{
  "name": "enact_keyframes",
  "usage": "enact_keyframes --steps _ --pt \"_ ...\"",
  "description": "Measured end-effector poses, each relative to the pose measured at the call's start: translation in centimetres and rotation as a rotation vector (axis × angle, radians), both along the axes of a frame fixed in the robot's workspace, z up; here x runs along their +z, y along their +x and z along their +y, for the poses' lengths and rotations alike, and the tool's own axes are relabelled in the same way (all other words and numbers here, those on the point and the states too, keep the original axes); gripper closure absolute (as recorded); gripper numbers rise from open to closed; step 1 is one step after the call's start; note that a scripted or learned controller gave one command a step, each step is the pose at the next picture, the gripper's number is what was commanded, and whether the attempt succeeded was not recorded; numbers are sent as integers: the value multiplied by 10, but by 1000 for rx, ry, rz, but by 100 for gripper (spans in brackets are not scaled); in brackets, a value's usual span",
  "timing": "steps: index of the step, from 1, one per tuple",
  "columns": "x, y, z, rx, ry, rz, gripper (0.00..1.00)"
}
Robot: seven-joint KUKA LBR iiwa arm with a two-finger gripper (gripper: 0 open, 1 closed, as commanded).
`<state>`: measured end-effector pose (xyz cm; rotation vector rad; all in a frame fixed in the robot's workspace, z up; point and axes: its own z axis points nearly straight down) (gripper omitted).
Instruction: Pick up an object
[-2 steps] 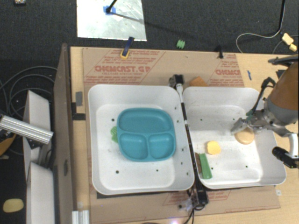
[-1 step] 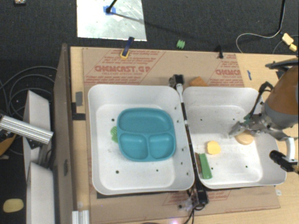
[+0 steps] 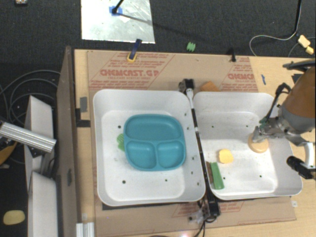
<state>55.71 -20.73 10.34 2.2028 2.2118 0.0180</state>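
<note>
In the right bin (image 3: 237,107) lie a small yellow block (image 3: 225,156), a green bar (image 3: 216,175) near the front left corner, and a tan round piece (image 3: 256,145) toward the right side. My gripper (image 3: 263,131) reaches in from the right and hangs low over the tan round piece, right at its upper edge and partly covering it. Whether it touches the piece I cannot tell. Nothing is seen lifted off the bin floor.
The left bin (image 3: 108,181) holds a teal divided plate (image 3: 154,141) with a green object (image 3: 120,141) peeking out at its left edge. A black divider (image 3: 194,127) runs between the bins. An orange-brown object (image 3: 209,87) lies behind the right bin.
</note>
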Motion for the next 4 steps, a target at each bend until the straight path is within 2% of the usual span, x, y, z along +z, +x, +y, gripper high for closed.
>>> enact_keyframes --steps 1,2,3,4 --pt "-1 -1 0 -2 1 3 0" --pt "10 0 0 -1 0 -1 100" --pt "9 0 0 -1 1 0 0" --pt "-14 -8 2 -2 -2 6 0"
